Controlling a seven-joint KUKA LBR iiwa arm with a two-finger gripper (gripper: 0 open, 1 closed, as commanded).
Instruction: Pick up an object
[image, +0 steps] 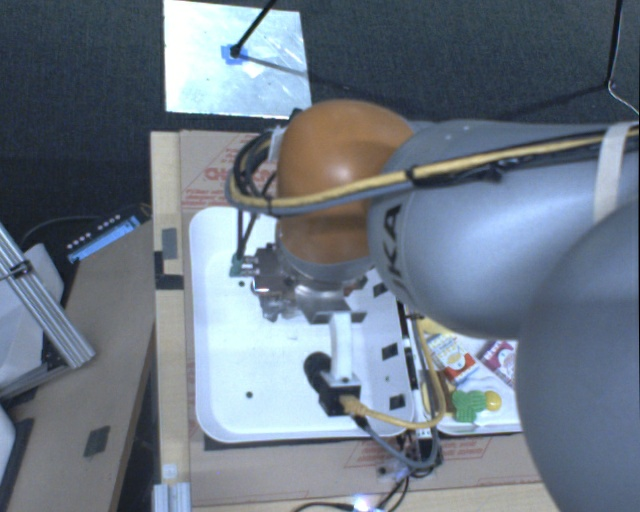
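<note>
My own arm (480, 230) hides most of what I would like to see: its smooth grey casing and the glossy orange band (335, 165) cover the middle and right of the bench, and the right bin (482, 428) shows as no more than a small wedge at its near edge. My gripper (268, 290) hangs low over the far part of the left bin (230, 385), and from above I make out just a knot of dull metal under the wrist, so I cannot tell how far open it is or whether it has hold of anything. The things to pick up lie in the visible corner of the right bin, well apart from the gripper. Plainest is a green toy (466, 404), knobbly and rounded, with a yellow piece at its right end, lying just beside the bin's near rim. Behind it a pale packet (447, 352) with yellow and red print lies flat, and a red packet (497, 358) next to it is cut off by the arm; both look like thin, glossy wrapping. A few small black squares (386, 352) sit along the strip where the bins meet, too small for me to name. The left bin is smooth white plastic with rounded corners, bare but for a dark speck (248, 393). Both bins rest on brown cardboard (215, 175) with faded red print.
</note>
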